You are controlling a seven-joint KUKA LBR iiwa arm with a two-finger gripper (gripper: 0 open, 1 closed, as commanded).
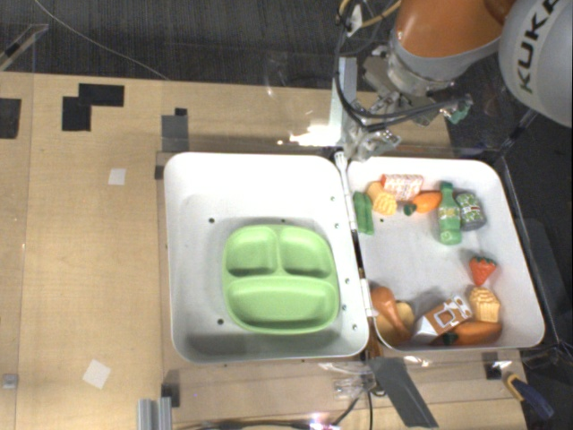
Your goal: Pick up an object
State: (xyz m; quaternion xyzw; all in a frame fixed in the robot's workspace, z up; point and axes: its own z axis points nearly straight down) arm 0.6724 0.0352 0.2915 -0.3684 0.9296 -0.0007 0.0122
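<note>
i see the claw hovering over the right bin's far rim; can't tell its opening. toy food lies just below it.

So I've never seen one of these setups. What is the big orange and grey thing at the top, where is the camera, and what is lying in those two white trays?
One camera is fixed above the bench, looking down at a slant. The orange and grey thing is a KUKA robot arm reaching in from the right. Its gripper hangs over the far edge where the two bins meet; I see nothing held in it. The left bin holds a green divided plate. The right bin holds small toy foods: a green bottle, a strawberry, a carrot, a long green piece by the dividing wall, and a brownish cluster at the near edge.
</note>
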